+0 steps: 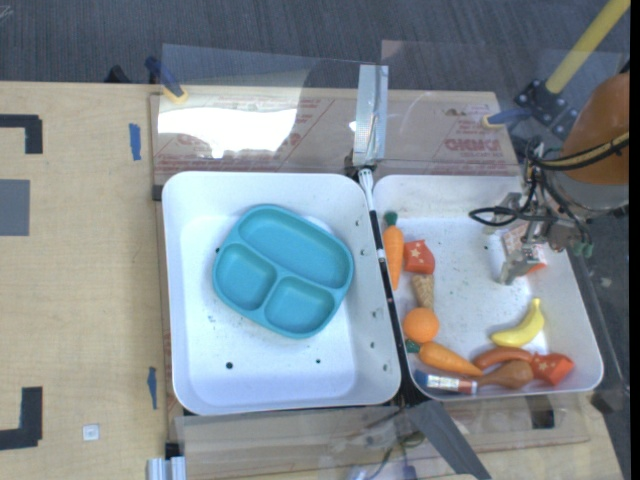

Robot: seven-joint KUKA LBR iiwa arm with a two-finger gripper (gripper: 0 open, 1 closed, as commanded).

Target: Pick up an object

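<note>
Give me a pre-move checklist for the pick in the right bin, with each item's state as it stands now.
1. Gripper over the right bin, which holds the toys: ok.
2. Fingers open or shut: cannot tell.
3. Something held: cannot tell; a small orange-red bit sits by the fingertips, too blurred to name.
4. Banana free of neighbours for a clean grasp: ok, it lies apart, just below the gripper.
5. Toys crowded at the near wall, such as the carrot: not ok, they touch each other.
6. Blue plate in the left bin, out of the way: ok.

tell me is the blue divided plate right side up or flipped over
Right side up: the blue plate in the left bin shows its three compartments facing up.
</note>
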